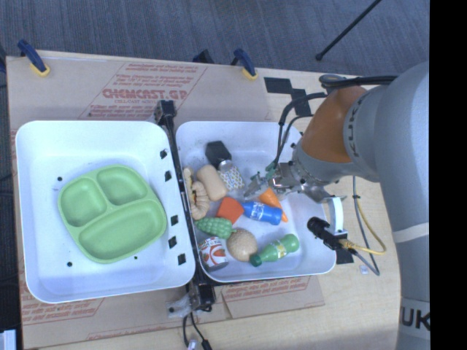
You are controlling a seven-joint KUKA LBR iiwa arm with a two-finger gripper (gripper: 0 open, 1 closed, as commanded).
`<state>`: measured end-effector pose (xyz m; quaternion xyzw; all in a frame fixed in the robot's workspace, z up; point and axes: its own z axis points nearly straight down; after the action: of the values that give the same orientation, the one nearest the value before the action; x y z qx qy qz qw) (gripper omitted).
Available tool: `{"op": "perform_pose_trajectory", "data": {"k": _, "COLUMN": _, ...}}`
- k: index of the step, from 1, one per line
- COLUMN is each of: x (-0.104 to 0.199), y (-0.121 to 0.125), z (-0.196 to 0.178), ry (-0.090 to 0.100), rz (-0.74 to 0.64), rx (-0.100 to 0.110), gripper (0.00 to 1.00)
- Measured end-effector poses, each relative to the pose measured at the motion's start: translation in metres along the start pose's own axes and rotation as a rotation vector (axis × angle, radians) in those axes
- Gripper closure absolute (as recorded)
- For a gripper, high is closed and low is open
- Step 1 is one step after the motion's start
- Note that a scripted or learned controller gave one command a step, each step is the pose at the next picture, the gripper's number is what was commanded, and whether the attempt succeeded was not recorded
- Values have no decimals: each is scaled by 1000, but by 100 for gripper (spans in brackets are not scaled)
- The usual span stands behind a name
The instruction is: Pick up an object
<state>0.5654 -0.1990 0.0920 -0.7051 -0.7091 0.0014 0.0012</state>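
Observation:
The right bin (pixel 310 257) holds a heap of toys: a black block (pixel 217 152), a speckled clear cup (pixel 232 175), a beige bread roll (pixel 211 182), an orange block (pixel 230 210), a blue bottle (pixel 261 212), an orange carrot-like piece (pixel 273 197), a green bottle (pixel 276 250), a tan egg shape (pixel 241 244), a green knobbly piece (pixel 214 227) and a red-and-white can (pixel 212 254). My gripper (pixel 264 182) is low inside this bin, just above the orange piece and the blue bottle. The wrist hides its tips.
The left bin (pixel 44 268) holds a green divided plate (pixel 113 211). A black divider clip (pixel 166 111) sits where the bins meet. The arm's grey body (pixel 379 137) covers the right bin's right rim, with cables (pixel 361 232) hanging beside it.

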Motion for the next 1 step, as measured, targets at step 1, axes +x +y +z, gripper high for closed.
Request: {"op": "perform_pose_trajectory", "data": {"k": 1, "x": -1, "y": 1, "z": -10, "ry": -2, "rz": -3, "rx": 1, "gripper": 100}}
